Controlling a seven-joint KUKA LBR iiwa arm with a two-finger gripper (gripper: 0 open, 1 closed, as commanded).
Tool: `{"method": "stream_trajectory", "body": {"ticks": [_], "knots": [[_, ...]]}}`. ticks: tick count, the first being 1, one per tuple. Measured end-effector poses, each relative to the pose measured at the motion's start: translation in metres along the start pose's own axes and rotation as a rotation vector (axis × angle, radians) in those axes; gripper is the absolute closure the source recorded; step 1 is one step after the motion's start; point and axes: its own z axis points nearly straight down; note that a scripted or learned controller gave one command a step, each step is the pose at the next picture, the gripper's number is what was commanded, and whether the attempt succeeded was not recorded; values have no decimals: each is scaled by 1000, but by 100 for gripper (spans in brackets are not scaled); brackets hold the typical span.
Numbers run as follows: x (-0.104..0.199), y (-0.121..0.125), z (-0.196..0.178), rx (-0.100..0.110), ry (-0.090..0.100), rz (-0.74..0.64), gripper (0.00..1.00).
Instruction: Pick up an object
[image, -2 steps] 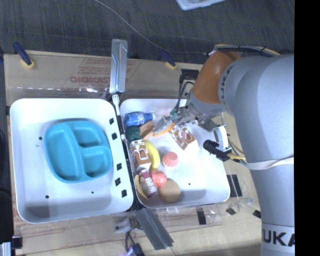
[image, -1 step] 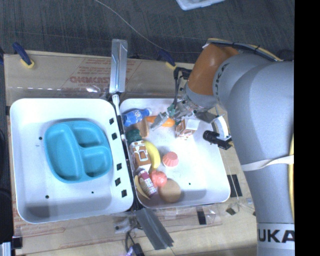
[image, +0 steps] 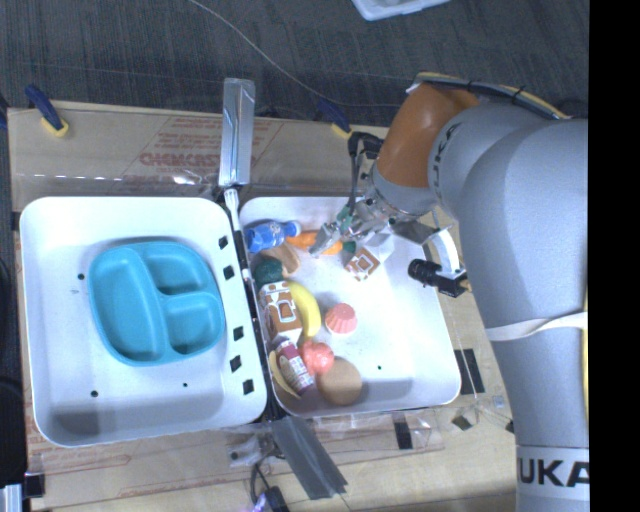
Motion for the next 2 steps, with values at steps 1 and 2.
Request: {"method": "stream_trajectory", "body": {"ticks": [1, 2], "knots": [[39, 15, -61, -4, -1, -78, 100], [93, 26, -107, -4, 0, -160, 100]]}}
